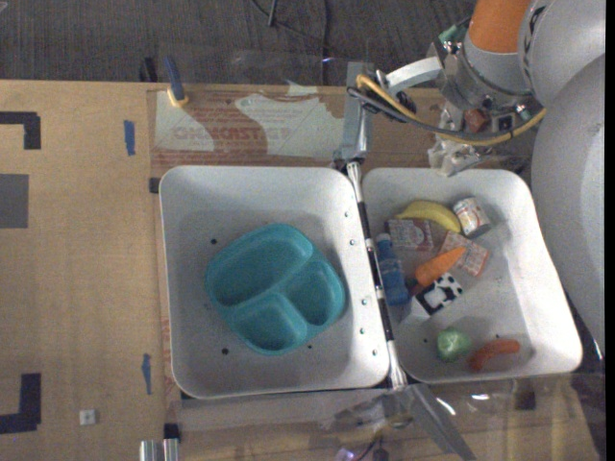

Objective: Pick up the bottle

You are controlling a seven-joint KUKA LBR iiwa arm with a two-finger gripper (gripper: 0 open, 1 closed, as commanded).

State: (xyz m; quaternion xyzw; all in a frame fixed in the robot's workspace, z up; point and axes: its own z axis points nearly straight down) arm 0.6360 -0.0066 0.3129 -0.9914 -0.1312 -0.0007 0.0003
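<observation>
From the overhead camera you saw the small blue plastic bottle lying on its side in the right-hand shallow white bin, pressed along that bin's left wall, just beside the divider between the two bins. You would have judged it light, stiff and rather slippery, with a rounded body that could roll or squirt out of a pinch; the safest hold looked to be across its middle, though the wall tight against one side left little room there. Near it lay a yellow banana, an orange carrot-shaped toy, a black-and-white patterned block, a small round can, a green ball-like item and a red sausage-shaped toy. The gripper hung above the far rim of the right bin, well apart from the bottle, and you could not tell from this angle how it was set. The left-hand white bin held a teal three-compartment plastic tray. Both bins sat on a pale wooden bench marked with blue and black tape, and beyond its far edge ran dark carpeted floor with a cable or two.
</observation>
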